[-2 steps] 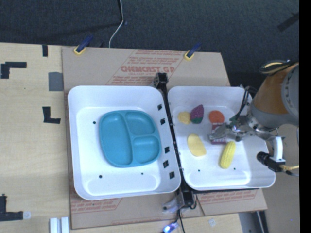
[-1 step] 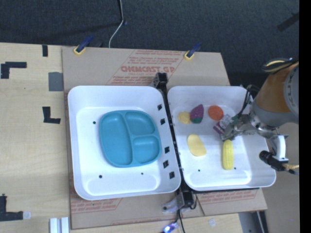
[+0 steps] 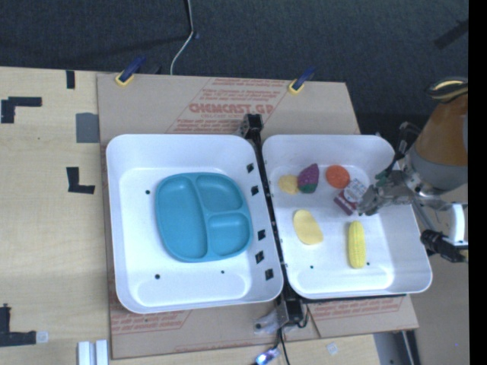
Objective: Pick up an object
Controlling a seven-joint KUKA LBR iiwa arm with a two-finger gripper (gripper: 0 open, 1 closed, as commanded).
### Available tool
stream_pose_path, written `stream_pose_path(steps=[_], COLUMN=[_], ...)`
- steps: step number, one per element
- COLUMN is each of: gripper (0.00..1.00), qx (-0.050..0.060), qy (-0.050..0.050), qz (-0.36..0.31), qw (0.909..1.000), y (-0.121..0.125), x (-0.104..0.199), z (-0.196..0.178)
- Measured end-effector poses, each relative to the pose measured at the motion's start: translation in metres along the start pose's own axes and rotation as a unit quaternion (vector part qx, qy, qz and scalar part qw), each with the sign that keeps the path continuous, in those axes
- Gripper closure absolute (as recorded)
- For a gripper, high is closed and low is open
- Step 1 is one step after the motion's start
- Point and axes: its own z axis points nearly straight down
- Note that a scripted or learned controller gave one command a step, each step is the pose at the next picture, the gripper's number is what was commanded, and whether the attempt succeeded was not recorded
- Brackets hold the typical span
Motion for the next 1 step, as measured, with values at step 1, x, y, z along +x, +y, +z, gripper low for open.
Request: stream_pose_path(steps=[1], gripper=[1.0], qx=[0.0], qy=[0.0], qz=[0.0], qw=[1.0], y=[0.0039], x=[-0.0035], z=[-0.0426])
